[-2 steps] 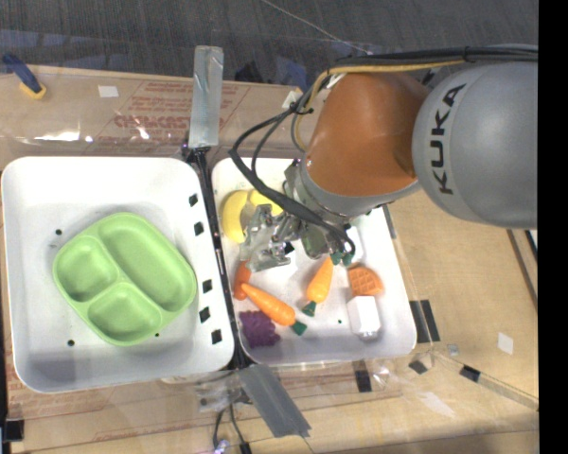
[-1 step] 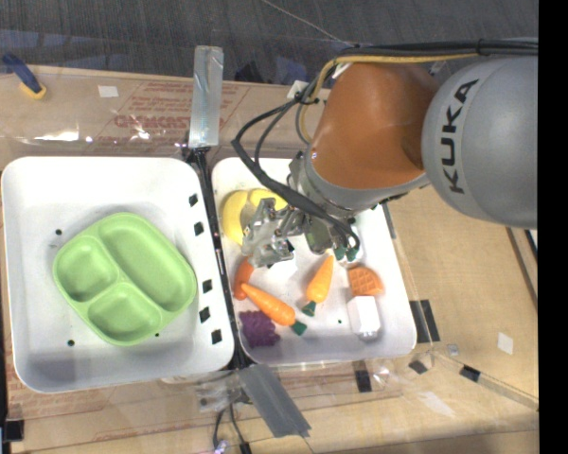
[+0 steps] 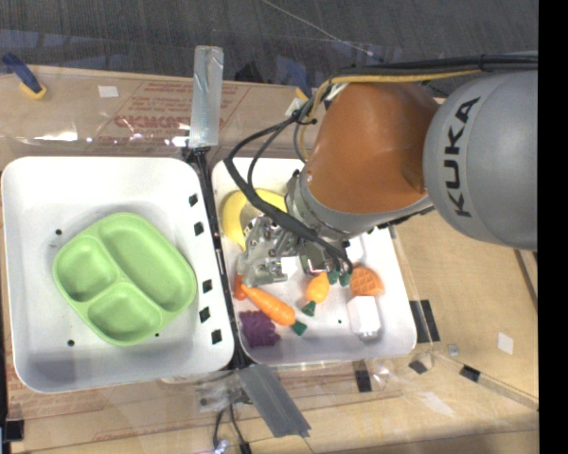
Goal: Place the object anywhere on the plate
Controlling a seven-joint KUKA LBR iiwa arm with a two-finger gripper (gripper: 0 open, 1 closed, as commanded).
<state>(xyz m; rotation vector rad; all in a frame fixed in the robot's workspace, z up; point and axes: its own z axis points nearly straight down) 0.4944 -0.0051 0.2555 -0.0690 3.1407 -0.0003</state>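
Picking step: gripper (image 3: pixel 265 253) low in right bin (image 3: pixel 398 324) among toy food; jaws' state unclear. Next: secure one, carry to green plate (image 3: pixel 123 277).

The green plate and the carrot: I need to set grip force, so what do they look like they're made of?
The green plate looks like moulded plastic with a smooth, slightly matte finish: uniform colour, rounded compartment ridges and soft highlights. The carrot also appears to be plastic, a toy: even orange with a glossy sheen and a teal stub at its end. Hardness cannot be judged from here.
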